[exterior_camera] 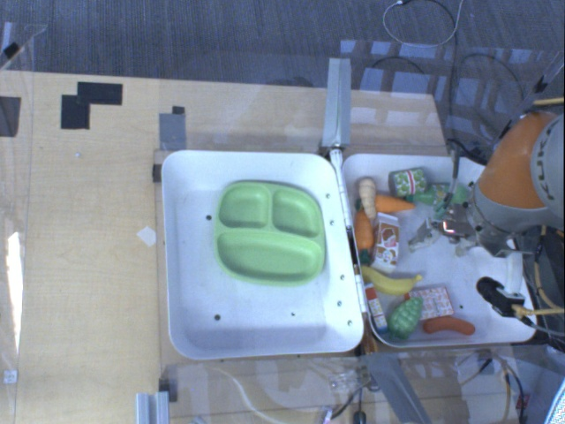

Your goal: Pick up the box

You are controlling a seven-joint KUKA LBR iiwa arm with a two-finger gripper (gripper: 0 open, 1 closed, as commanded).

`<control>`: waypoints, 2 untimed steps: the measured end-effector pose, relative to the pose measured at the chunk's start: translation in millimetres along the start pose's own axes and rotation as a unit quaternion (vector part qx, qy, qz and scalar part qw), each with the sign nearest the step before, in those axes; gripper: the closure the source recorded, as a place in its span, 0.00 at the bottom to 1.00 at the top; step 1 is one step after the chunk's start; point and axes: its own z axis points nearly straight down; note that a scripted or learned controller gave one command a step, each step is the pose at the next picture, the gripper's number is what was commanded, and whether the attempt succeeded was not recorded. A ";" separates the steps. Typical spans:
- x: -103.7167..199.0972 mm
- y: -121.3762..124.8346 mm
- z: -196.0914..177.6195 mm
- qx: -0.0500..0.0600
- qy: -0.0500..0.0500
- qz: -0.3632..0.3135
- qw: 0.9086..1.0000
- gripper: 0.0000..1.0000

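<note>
Pale wooden bench top (79,263) fills the left and lower part of the scene, with dark blue-grey carpet beyond it at the top. Two shallow white bins sit side by side on the bench. The left bin (190,316) is the larger in view and holds a green divided plate (269,232) near its centre. The right bin (516,329) is crowded with small toy foods. The grey arm with its orange band (521,170) reaches in from the right, over the right bin's far right part. Its gripper (446,226) hangs low above the bin's middle; whether the claw is released or clenched cannot be told from this angle. Near the bin's left wall lies the box (386,239), a small red and white carton, lying flat, apart from the gripper. Beside it are an orange carrot (391,205), a yellow banana (394,281) just below, a green can (408,182) at the far side, and what may be a red sausage (448,326) at the near edge.
</note>
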 end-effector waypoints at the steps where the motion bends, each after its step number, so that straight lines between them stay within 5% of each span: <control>1: 65.3 -58.3 -2.6 -0.006 -0.003 -0.099 0.995 0.00; 2: 59.8 -73.2 -1.8 -0.006 0.001 -0.017 1.000 0.00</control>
